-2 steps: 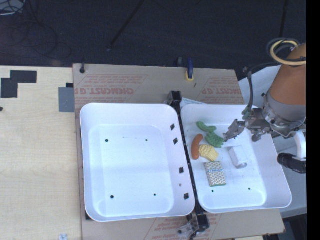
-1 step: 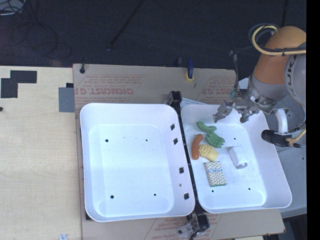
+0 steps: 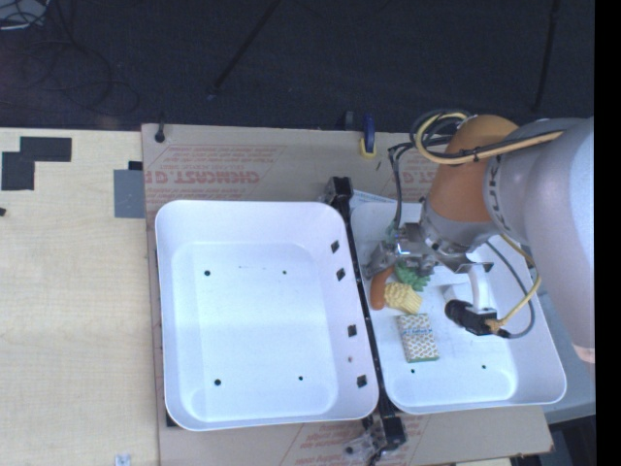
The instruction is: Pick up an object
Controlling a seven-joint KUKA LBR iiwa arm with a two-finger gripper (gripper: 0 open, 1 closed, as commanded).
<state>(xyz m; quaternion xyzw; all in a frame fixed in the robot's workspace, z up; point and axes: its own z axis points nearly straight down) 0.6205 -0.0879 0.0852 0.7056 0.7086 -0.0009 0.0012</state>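
In the right bin (image 3: 529, 382) lie three small things close together near its left wall. An orange piece (image 3: 378, 290) sits furthest left. Beside it is a yellow bumpy toy with green leaves (image 3: 405, 296). A pale rectangular pad with a speckled pattern (image 3: 417, 338) lies just in front of them. My gripper (image 3: 396, 258) hangs low over the back of the orange piece and the yellow toy, and the wrist above hides part of them. Nothing can be seen lifted off the bin floor.
The left bin (image 3: 184, 260) stands beside the right one, with a black clipped divider strip (image 3: 351, 299) between them. Both rest on a cardboard sheet (image 3: 243, 168). The arm's grey body (image 3: 553, 212) covers the right bin's back right corner.
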